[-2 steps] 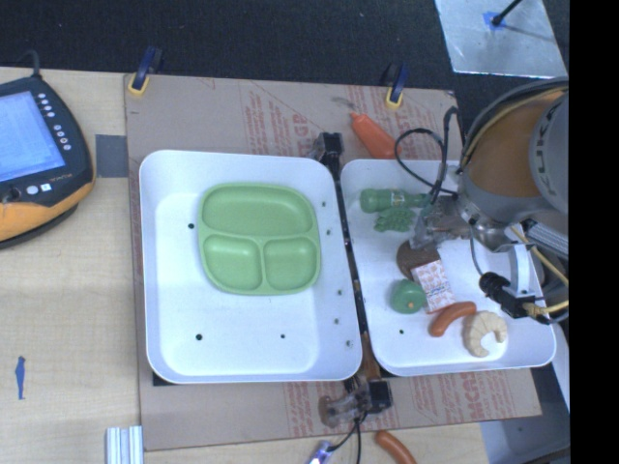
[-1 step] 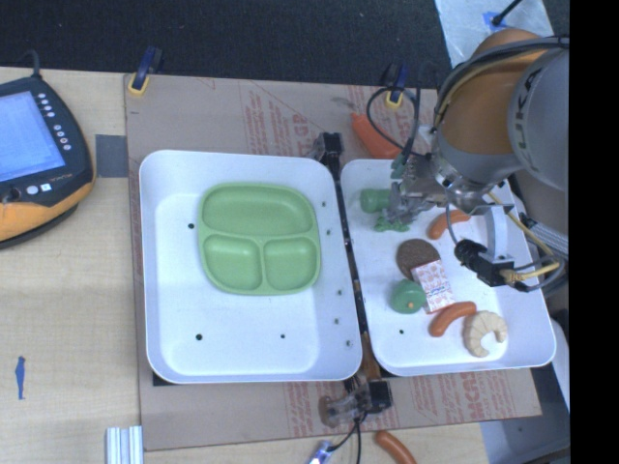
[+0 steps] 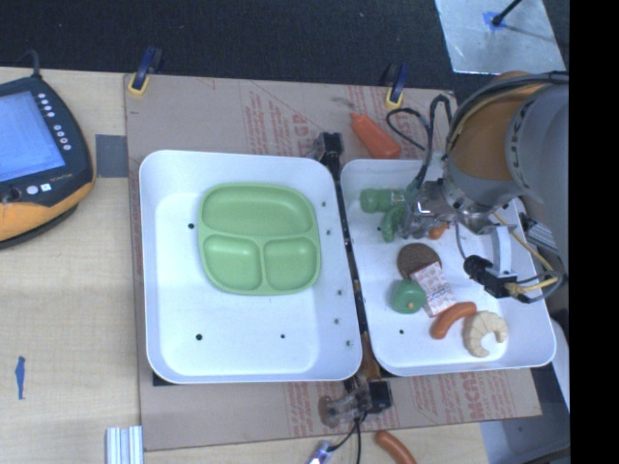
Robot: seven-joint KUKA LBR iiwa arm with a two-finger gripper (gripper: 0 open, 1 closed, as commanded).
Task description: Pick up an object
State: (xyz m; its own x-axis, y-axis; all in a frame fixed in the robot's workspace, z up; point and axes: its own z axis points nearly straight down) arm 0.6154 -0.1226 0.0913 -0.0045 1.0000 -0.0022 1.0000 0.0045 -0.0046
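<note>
Wooden bench (image 3: pixel 68 298) bearing two white bins: left bin (image 3: pixel 169 288) with green divided plate (image 3: pixel 259 237), cluttered right bin (image 3: pixel 397 348) with gripper (image 3: pixel 418 213) low against green toy (image 3: pixel 377 202), grip impossible to tell, likely to slip off that rounded shape.

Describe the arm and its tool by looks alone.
The arm is a bulky, rounded grey casing with a broad orange band above the wrist. Thin black cables loop out beside that band. The tool is a small, silvery metal piece at the arm's end.
</note>
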